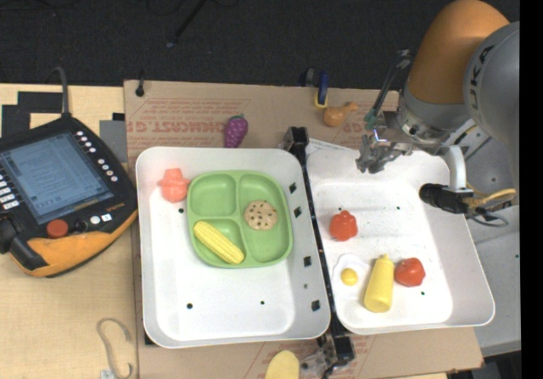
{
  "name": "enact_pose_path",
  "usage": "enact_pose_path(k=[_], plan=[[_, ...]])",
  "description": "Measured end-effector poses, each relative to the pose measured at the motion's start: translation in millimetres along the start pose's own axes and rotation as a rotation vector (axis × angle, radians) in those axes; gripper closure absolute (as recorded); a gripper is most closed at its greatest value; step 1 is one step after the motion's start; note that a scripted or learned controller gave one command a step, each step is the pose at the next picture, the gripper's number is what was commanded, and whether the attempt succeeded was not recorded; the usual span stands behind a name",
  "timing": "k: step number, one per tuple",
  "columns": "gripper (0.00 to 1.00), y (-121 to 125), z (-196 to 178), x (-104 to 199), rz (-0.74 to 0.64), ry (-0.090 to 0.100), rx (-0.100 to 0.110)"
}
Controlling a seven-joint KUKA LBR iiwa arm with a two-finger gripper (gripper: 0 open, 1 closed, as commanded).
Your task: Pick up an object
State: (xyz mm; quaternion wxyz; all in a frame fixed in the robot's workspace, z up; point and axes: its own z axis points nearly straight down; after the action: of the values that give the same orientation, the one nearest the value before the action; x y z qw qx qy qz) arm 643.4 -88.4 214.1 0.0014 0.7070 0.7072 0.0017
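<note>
Camera view: my pincer (373,161) hangs at the far edge of the right bin (462,284), pointing down with nothing between its tips; open or shut I can't tell, the tips are too small and dark. My orange band (454,47) and grey wrist sit up and to the right of it.

Closest candidate: red pepper-shaped toy (343,225), in the same bin, nearer the camera and slightly left of the pincer, apart from it. Further toward the camera along the bin's near edge: fried-egg toy (349,275), yellow bottle (380,282) just right of it, touching or nearly so, then a red tomato-like toy (410,271) beside the bottle's top end.

Right of the pincer, a black cylindrical fitting (441,196) sticks over the bin's right rim.

Beyond the pincer, on the cardboard (187,119) outside the bins: small orange duck-like toy (338,114), and further left a purple grape toy (236,130).

Left bin (221,309), well left of the pincer: green divided plate (208,195) holding a cookie (260,215) in its right compartment and a corn cob (219,242) in the near one. Pink toy (173,186) lies just left of the plate.

Far left on the bench: teach pendant (55,191). Yellow object (282,365) sits past the bins' near edge.
</note>
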Motion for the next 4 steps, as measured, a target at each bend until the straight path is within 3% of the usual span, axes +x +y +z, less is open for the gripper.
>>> enact_pose_path(k=[1,3,4], plan=[[1.0,0.3,-14.5,-1.4,0.001,0.0,0.004],[1.0,-18.2,-22.1,91.2,-0.002,0.002,0.008],[1.0,-28.9,-5.8,133.4,-0.002,0.001,0.01]])
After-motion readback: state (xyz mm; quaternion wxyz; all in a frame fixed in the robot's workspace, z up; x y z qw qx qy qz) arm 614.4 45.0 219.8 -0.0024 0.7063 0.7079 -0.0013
